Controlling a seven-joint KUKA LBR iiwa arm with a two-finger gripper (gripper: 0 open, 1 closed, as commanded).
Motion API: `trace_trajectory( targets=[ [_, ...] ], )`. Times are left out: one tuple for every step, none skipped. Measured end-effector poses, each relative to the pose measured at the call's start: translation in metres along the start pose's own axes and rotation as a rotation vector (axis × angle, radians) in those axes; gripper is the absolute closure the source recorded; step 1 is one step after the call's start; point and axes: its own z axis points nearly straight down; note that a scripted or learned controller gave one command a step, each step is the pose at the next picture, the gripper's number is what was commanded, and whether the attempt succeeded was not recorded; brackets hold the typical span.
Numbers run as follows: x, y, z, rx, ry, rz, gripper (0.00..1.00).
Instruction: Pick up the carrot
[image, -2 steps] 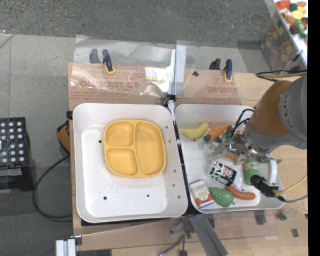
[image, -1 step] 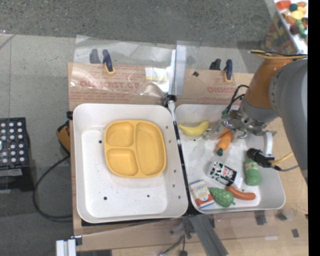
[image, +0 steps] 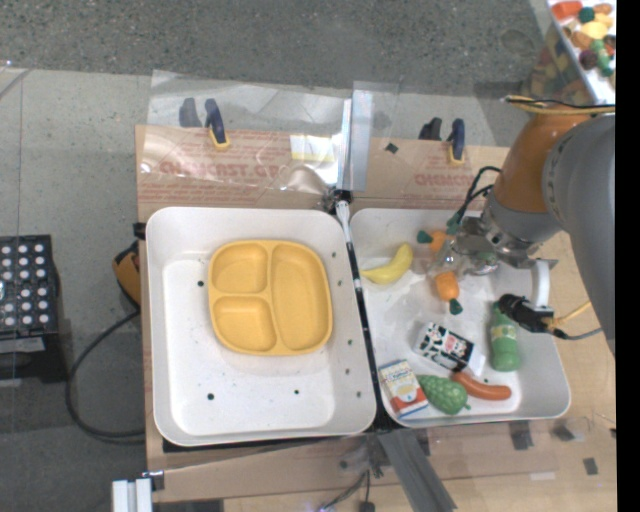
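White right bin (image: 556, 404), near edge: a small carton (image: 401, 386), a green knobbly piece (image: 443, 393) and a red-orange stick (image: 486, 388) lie together. Farther in sit a black-and-white box (image: 443, 345) and a green bottle (image: 505, 340). The carrot (image: 447, 286) is taken to be the short orange piece at mid-bin with a dark green end toward the near side, though at this size the reading is unsure. Its long axis runs roughly near to far, tilted slightly. The gripper (image: 463, 252) hangs just beyond it, on the far side and a little toward the arm, so the carrot lies nearward and slightly left of the gripper in the camera view. Whether the gripper is open or closed cannot be told, and nothing is seen held in it. A banana (image: 391, 265) lies beside, toward the divider. An orange bit (image: 435, 240) sits farthest.
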Motion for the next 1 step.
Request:
trace_trajectory(
  targets=[
    [0.019,0.0272,-0.0943,-0.006,0.003,-0.07,1.0]
  ],
)
